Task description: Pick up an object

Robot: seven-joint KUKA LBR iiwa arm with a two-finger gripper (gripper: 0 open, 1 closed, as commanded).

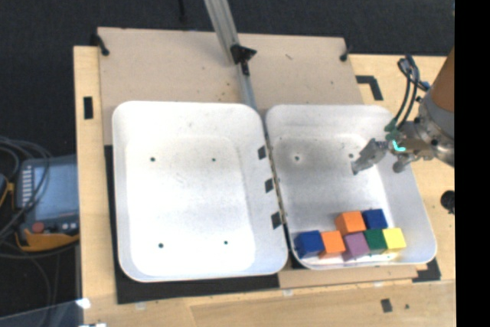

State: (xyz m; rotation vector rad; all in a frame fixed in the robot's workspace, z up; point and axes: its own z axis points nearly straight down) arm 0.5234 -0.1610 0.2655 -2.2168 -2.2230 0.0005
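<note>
In the camera view my gripper (380, 155) hangs above the right bin (321, 130), fingers spread apart with nothing between them. Well below it, toward the bin's near edge, the blocks huddle touching: blue block (308, 242), two orange ones, purple block (357, 243), a green, a yellow block (394, 238), and a second blue.

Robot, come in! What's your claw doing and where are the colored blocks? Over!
Gripper open over right bin, holding nothing. Blocks clustered at bin's near edge, untouched. Nothing between gripper and blocks.
</note>
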